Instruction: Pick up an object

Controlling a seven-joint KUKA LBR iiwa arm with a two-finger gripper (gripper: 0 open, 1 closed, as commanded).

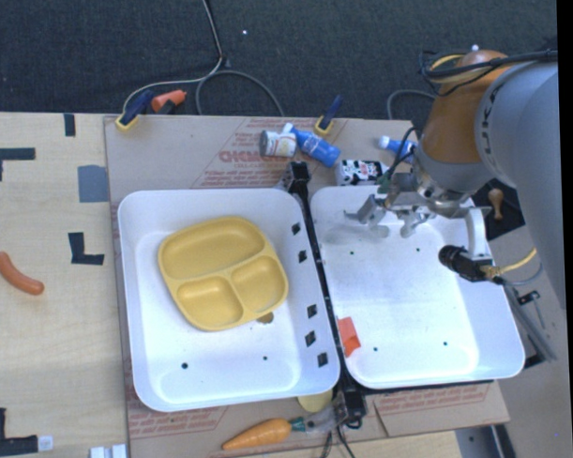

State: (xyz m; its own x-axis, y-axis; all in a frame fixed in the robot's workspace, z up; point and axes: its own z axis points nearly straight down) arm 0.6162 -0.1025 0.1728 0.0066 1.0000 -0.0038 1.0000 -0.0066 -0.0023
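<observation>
In the left bin [138,275], toward its far edge, lies 1 yellow plate [222,271], likely light, stiff and slippery; take its rim. The claw [391,216] is spread, holding nothing, over the right bin [497,347].

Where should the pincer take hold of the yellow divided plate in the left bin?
Probably at the raised rim of the yellow plate, on its right edge nearest the arm, coming down from above. The plate lies flat, so only the thin rim offers something to pinch.

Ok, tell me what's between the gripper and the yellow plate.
Only the bins' adjoining rims, bearing black clips, lie between the gripper over the right bin and the yellow plate in the left bin.
</observation>
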